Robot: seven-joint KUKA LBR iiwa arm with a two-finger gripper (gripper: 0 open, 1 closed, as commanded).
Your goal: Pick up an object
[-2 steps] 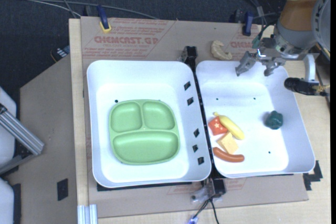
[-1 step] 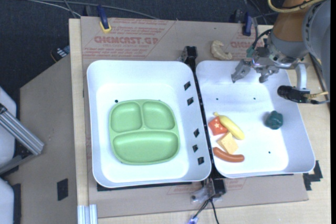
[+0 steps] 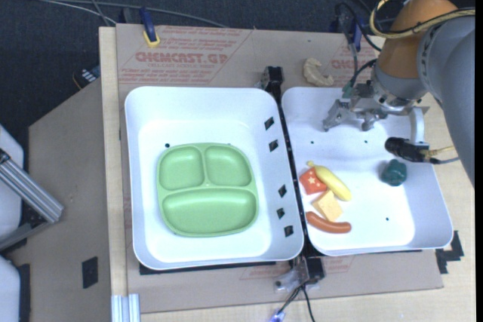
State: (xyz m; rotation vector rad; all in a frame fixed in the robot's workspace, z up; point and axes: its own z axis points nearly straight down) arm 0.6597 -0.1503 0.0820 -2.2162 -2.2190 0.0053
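At the frame's upper right, the gripper hangs spread wide and holding nothing over the right bin, well apart from a banana and sausage below.

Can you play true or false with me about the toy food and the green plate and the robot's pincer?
1. The green plate lies in the left bin. True.
2. The banana sits on the green plate. False: it lies in the right bin, beside the red piece.
3. The pincer hangs over the right bin. True.
4. The sausage is between the pincer's fingers. False: it lies on the bin floor, near the front edge.
5. The dark green lump touches the banana. False: they lie apart.
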